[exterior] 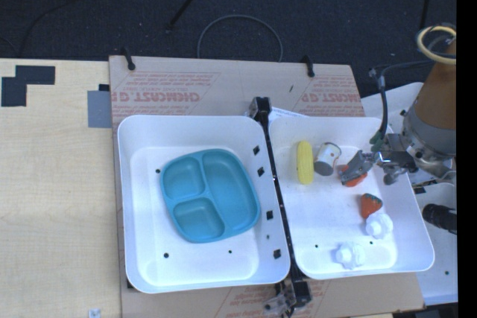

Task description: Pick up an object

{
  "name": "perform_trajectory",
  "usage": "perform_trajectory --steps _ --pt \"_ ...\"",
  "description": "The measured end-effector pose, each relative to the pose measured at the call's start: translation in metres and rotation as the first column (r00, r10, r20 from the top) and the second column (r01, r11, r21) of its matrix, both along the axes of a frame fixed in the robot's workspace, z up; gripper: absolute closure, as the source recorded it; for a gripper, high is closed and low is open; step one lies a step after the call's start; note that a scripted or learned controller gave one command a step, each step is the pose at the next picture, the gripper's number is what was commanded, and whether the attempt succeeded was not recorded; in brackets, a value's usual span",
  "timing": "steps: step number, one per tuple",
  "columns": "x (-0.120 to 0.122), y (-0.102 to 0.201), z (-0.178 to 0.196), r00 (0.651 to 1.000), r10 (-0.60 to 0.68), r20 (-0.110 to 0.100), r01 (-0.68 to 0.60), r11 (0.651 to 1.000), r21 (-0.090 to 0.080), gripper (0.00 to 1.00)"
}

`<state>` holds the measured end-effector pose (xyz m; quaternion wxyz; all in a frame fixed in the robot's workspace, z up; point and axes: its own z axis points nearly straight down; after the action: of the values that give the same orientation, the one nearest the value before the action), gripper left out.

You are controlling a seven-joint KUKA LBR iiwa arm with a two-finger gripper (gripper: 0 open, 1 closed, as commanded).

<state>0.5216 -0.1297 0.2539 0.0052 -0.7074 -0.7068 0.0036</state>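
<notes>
Pinching a red object [355,176], the gripper [358,169] hovers mid-bin — right bin [328,264] rims well apart.

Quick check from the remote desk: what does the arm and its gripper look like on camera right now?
The arm enters from the right: an orange-tan band above a grey cylindrical wrist. A dark cable loops up beside it. The two-finger gripper is grey metal and boxy, with dark fingers and small brackets.

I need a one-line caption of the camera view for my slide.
Gripper over an orange toy in the right bin, beside corn and a cup; blue tray in the left.
</notes>
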Motion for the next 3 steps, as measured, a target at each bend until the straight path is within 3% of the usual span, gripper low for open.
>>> perform_trajectory --steps 1,3 --pt "0.002 0.0 0.004 1.0 0.001 0.009 -0.001 1.0 -0.001 0.0" --pt "0.006 -0.003 -0.086 1.0 0.001 0.004 -0.001 1.0 0.0 0.0"
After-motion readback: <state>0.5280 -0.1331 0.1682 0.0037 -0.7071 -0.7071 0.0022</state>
